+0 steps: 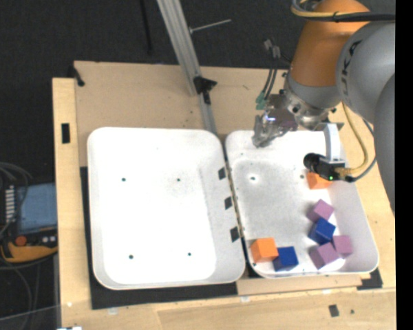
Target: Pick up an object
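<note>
My gripper (263, 135) hangs over the back left corner of the right bin (275, 184), with nothing visible between its fingers. Loose blocks lie toward the bin's front right: an orange block (264, 249) beside a blue block (286, 258) at the front edge, a purple block (323, 210), a second blue block (323, 231), and two more purple blocks (324, 255) (343, 244). Another orange block (317, 180) sits by the right wall, partly behind a black fitting on the arm. All the blocks are well away from the gripper.
The left bin (158, 205) lies beside the right one, with black clips (228, 201) along the shared wall. A slanted metal rail (186, 53) rises behind the bins. The arm's orange band (323, 40) and cables overhang the right bin's back right.
</note>
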Robot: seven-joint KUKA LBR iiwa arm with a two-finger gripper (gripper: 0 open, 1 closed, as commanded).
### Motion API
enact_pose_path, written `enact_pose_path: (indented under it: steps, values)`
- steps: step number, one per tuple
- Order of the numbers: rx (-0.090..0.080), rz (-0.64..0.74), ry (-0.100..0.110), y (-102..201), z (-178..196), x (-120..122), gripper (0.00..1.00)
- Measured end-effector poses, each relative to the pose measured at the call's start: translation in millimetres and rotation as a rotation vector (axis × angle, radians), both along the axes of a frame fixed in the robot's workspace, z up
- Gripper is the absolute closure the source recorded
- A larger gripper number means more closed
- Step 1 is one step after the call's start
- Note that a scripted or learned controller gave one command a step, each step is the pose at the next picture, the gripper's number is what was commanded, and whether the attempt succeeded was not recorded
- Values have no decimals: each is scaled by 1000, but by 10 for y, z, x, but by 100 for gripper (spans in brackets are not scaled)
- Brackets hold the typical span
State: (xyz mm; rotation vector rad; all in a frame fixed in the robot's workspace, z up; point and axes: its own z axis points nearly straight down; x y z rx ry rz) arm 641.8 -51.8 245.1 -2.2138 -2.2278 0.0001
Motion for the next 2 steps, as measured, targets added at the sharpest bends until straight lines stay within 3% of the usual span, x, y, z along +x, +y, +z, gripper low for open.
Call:
enact_pose_path:
  steps: [2]
  values:
    - [1,0,-2,1173,56,1,100]
